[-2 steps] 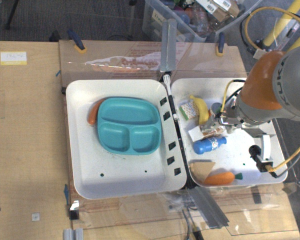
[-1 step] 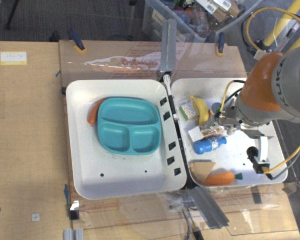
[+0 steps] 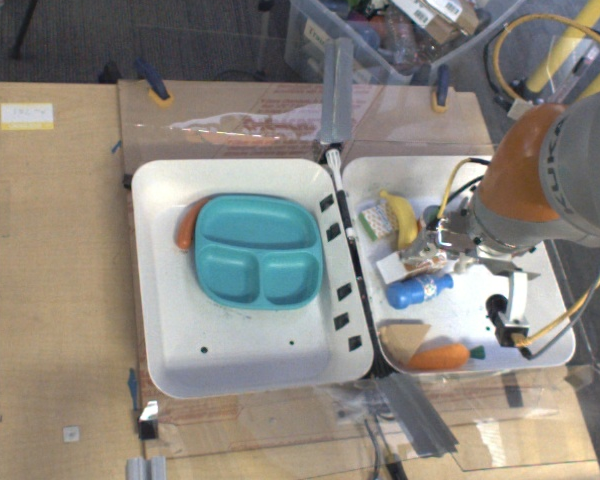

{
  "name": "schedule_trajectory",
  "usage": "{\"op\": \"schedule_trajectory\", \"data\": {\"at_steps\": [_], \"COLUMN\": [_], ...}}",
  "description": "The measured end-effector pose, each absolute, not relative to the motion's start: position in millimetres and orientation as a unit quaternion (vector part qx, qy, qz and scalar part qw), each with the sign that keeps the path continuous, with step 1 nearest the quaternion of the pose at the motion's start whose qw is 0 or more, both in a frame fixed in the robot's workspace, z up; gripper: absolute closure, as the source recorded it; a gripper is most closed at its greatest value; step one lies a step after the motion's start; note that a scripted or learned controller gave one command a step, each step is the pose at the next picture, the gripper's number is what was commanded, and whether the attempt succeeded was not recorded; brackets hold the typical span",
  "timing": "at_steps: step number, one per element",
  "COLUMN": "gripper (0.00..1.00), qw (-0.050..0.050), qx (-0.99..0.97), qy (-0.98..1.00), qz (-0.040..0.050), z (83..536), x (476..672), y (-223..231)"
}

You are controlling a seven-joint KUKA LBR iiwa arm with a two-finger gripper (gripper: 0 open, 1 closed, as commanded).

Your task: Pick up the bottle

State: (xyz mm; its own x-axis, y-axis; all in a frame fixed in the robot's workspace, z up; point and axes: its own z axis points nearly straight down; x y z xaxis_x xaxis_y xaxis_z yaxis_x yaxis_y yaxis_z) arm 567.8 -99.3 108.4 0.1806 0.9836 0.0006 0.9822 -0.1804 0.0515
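Hovering just above the blue bottle [image 3: 418,290], the gripper [image 3: 432,253] hides its grip state.

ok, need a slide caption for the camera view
KUKA arm's gripper over the right bin, just above the blue bottle; teal tray in left bin.

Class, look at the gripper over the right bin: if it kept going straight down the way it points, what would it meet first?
Most likely the blue bottle, lying on its side just below the gripper. A small clutter of items sits right under the wrist too, and depth is hard to judge from this slant.
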Motion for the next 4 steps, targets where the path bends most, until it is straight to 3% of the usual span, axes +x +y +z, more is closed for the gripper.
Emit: {"op": "schedule_trajectory", "data": {"at_steps": [2, 3, 4], "gripper": [0.00, 0.00, 0.00], "qw": [0.020, 0.025, 0.024], "qx": [0.759, 0.768, 0.754], "qy": [0.650, 0.640, 0.656], "qz": [0.0186, 0.0223, 0.0211], "z": [108, 109, 109], "x": [567.3, 542.9, 549.3], "y": [-102, -95, -96]}}
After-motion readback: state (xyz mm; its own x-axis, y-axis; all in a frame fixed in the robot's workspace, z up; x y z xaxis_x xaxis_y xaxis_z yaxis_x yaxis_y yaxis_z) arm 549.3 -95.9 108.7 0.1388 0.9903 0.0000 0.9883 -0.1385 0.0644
